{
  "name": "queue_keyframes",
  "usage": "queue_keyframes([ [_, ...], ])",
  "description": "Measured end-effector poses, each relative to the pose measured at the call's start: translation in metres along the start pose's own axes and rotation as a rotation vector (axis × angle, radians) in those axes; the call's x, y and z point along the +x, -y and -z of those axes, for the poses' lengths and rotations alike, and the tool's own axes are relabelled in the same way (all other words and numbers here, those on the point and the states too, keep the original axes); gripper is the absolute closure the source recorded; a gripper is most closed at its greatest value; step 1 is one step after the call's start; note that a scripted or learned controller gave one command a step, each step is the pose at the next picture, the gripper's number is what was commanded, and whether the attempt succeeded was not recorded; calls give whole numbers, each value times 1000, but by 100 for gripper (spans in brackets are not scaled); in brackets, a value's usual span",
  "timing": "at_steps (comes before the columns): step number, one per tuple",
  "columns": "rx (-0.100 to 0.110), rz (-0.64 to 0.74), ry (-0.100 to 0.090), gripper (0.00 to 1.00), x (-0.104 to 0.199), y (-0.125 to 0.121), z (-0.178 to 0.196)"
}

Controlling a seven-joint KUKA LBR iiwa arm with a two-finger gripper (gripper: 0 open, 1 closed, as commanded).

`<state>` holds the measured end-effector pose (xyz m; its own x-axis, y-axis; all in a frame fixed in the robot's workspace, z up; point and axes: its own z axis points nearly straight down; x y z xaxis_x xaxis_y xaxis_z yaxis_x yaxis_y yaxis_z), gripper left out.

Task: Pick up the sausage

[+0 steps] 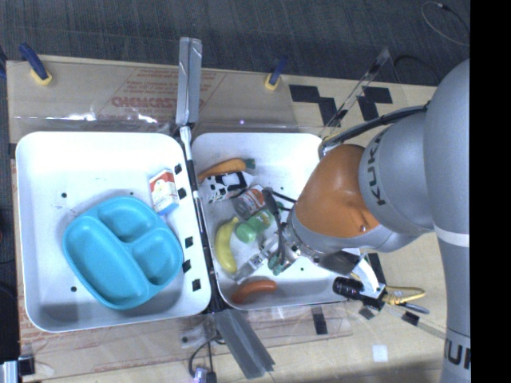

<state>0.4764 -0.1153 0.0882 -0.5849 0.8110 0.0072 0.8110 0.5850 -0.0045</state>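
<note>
Camera view: end effector [275, 255] hovers above sausage [253, 289], finger state cannot tell

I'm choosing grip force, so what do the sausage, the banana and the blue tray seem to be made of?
The sausage looks like smooth moulded plastic or rubber, reddish brown with a faint sheen, probably a toy. The banana looks the same: even yellow, no blemishes. The blue tray looks like rigid matte plastic, with moulded compartments and rounded rims. Hardness cannot be judged from this view.
</note>
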Motion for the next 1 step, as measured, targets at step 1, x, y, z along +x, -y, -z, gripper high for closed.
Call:
queue_keyframes([
  [1,-1,-88,4,0,-53,-12,71],
])
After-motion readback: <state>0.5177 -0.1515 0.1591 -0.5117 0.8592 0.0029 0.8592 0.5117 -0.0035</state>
